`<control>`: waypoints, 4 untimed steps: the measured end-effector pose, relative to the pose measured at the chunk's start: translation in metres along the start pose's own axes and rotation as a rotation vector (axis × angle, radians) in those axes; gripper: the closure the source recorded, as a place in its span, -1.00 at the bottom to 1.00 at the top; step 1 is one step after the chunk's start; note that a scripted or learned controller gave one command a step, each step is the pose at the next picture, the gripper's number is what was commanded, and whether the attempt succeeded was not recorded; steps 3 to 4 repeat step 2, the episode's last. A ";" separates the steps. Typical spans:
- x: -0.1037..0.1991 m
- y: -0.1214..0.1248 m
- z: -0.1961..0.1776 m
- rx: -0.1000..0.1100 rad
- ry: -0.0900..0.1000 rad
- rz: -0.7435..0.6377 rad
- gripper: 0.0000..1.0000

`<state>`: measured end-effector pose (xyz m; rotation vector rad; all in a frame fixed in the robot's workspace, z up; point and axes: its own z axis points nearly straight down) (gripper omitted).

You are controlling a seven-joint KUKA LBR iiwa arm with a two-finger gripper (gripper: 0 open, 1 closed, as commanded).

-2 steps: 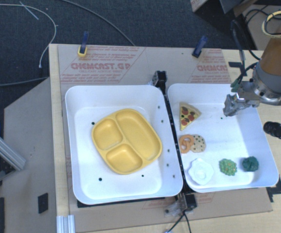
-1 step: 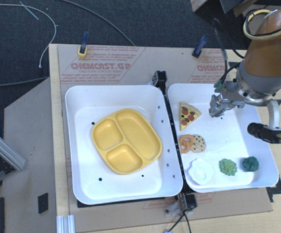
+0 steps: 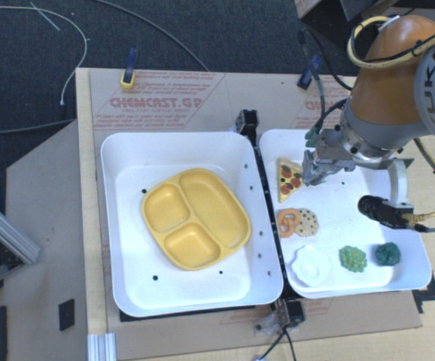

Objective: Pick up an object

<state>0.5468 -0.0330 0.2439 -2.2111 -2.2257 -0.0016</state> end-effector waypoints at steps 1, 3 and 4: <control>0.046 -0.015 -0.004 0.001 0.000 0.001 1.00; 0.089 -0.021 0.005 0.002 -0.002 0.003 1.00; 0.089 -0.021 0.005 0.002 -0.002 0.003 1.00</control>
